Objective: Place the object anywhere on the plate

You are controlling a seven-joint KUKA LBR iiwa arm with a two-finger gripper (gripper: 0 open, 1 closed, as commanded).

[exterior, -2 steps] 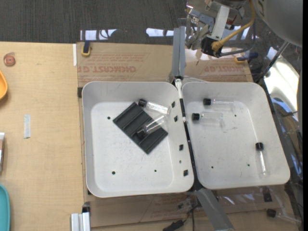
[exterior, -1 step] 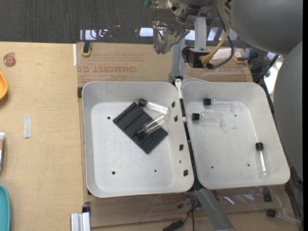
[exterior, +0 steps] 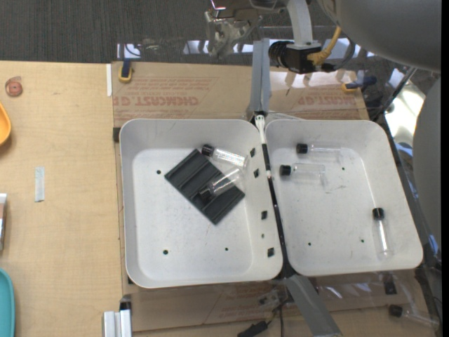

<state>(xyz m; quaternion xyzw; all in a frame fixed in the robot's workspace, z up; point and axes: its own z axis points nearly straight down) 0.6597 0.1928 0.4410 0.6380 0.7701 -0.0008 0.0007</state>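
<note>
— Fingers (exterior: pixel 226 27) first: can we say whether they're spread or clenched?

— We cannot tell. They hang high behind the bins, blurred against clutter, and we see nothing between them.

— Then where's the object?

— We'd judge it to be one of three capped tubes in the right bin (exterior: pixel 400 188). Two lie side by side near its back left corner, the upper tube (exterior: pixel 319 148) and the lower tube (exterior: pixel 303 170), caps pointing left. The third tube (exterior: pixel 381 232) lies well apart by the right wall, cap toward the back.

— And the plate?

— The dark ribbed plate (exterior: pixel 189 174) sits tilted in the left bin (exterior: pixel 140 244). One tube (exterior: pixel 219 185) rests on it; another (exterior: pixel 226 157) lies along its upper edge, partly off, as far as we can tell.

— So which step are we on?

— We'd call it the start of a fresh pick, with the arm (exterior: pixel 386 12) clear of everything. Next we need a descent onto one right-bin tube, squarely across its body, then a carry over the divider to bare ribs on the plate.
</note>
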